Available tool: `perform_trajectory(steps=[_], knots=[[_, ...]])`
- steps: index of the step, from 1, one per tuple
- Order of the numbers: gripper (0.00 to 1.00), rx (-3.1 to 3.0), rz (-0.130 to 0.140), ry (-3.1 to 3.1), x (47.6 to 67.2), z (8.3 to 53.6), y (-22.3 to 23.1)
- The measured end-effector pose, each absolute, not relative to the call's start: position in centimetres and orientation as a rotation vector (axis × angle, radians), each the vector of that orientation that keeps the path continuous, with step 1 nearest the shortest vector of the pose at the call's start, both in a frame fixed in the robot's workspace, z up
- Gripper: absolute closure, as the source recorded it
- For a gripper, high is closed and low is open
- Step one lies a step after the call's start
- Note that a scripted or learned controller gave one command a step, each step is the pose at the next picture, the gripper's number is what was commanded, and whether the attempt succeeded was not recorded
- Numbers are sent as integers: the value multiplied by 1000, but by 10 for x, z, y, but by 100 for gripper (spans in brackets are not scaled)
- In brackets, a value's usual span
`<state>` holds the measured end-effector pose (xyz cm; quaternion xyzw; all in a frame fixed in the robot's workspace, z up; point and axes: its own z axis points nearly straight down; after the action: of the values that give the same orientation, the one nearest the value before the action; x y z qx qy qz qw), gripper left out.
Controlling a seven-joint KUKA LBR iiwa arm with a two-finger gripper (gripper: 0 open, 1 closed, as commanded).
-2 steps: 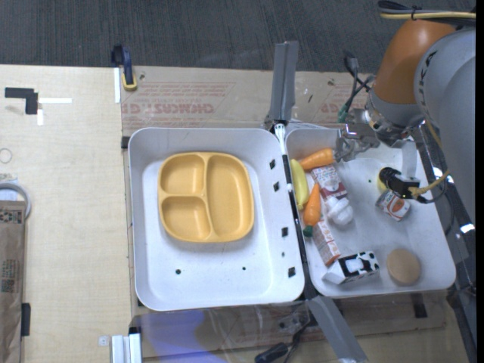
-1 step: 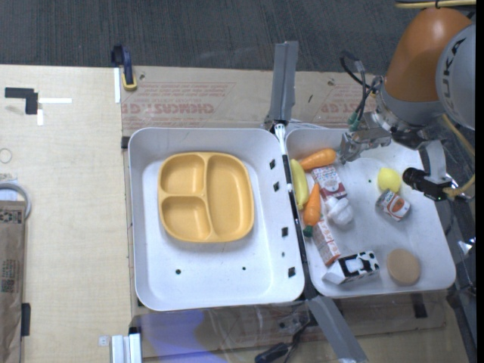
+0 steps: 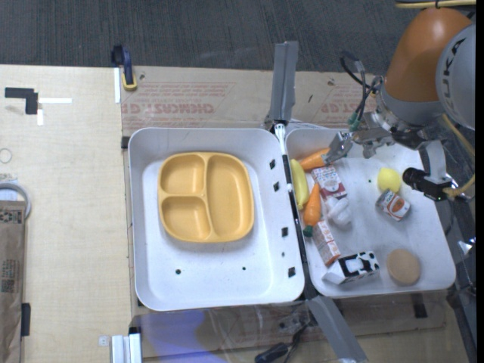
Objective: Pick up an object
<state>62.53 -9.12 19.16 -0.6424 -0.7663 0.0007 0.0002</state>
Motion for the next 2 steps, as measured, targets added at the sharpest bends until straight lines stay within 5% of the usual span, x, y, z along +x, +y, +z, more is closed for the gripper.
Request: perform_trajectory(steps=[1,2], knots=[[100,-2018,4,-2407,626,200,-92],[100,-1959,3,-2453,631,122,-99]])
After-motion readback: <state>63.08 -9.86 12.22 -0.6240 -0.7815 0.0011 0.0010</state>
